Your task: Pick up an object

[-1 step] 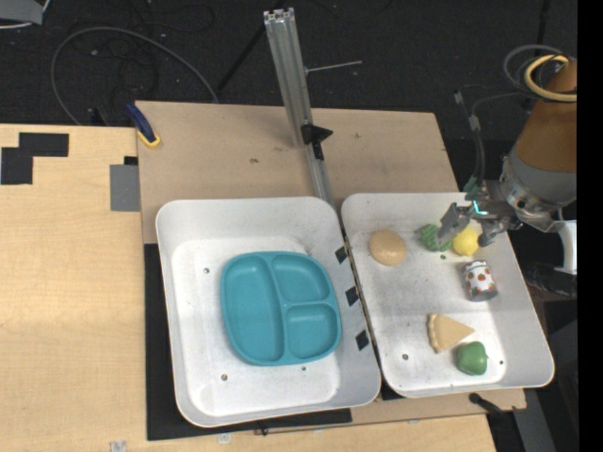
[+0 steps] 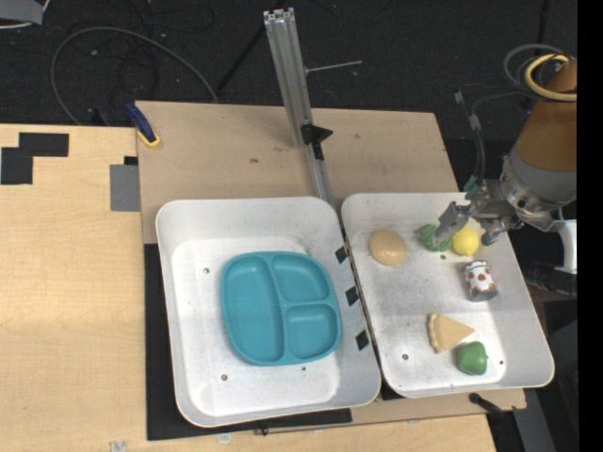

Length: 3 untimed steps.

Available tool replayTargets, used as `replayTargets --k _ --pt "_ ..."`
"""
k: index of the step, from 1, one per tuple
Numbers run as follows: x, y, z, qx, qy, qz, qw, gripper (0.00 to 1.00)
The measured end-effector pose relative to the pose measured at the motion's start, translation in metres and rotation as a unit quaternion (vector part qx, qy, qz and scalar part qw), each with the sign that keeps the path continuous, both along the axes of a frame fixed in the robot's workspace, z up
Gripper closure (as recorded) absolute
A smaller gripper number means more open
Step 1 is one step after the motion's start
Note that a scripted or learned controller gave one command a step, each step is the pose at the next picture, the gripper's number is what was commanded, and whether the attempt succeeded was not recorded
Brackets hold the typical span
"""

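While the gripper [image 2: 474,221] is poised over the far right corner of the right bin [image 2: 528,370], the choice of object is settled chiefly by nearness. Its two fingers are seen spread apart, one on each side of a small yellow ball [image 2: 465,243], which lies just under and between the fingertips; nothing is yet pinched, and whether the fingertips touch the ball cannot be told. A green object [image 2: 431,236] is found just beside the ball on its left, close to the left finger, so that finger's path may be judged crowded. The ball being round, no long axis has to be matched, and the coming move is judged to be a short descent and a closing of the fingers rather than any sideways travel. The other things in this bin lie farther off: a tan roundish piece [image 2: 387,248] to the left toward the bin's inner wall, a small red and white can [image 2: 480,280] just nearer the camera than the ball, and a tan wedge [image 2: 446,330] with a green fruit [image 2: 471,358] near the front edge. A teal divided tray [image 2: 280,307] is held by the left bin [image 2: 188,243], well apart from the gripper.
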State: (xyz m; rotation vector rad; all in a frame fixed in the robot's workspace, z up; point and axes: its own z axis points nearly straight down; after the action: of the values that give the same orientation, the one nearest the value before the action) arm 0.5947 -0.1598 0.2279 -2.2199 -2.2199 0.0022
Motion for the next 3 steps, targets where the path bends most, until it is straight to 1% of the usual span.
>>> replayTargets --k 1,2,3 --pt "0.002 0.009 -0.06 0.0007 0.003 0.001 1.0 0.0" --pt "-0.001 0.013 -0.124 0.0007 0.003 0.0 1.0 0.0" --pt "0.002 0.012 -0.134 0.0 -0.002 0.0 1.0 0.0"
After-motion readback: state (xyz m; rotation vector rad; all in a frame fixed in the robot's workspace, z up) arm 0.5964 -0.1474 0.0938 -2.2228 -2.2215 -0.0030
